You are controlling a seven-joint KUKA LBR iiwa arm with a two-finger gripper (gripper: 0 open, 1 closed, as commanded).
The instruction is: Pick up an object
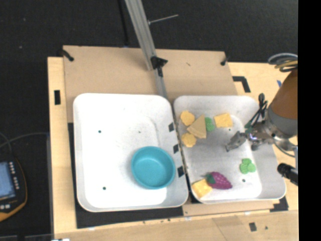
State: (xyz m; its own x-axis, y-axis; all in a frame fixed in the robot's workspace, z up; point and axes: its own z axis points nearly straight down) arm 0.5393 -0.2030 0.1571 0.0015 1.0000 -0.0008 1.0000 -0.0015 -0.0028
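The right bin (261,187) holds several small toy foods. Near its back sit yellow pieces (187,118), a tan wedge (198,128), a small green piece (209,124) and a yellow block (223,120). Another yellow lump (189,140) lies just below them. At the front lie a purple grape bunch (219,180) and a yellow piece (201,188), with a green piece (246,166) to the right. My gripper (236,142) hangs over the bin's right middle, above bare floor, with nothing visible between its fingers.
The left bin (100,119) holds a blue bowl (152,167) at its front right. A grey metal pole (143,31) slants in from the top toward the bins' shared edge. The arm's orange band (287,97) stands over the right bin's right rim.
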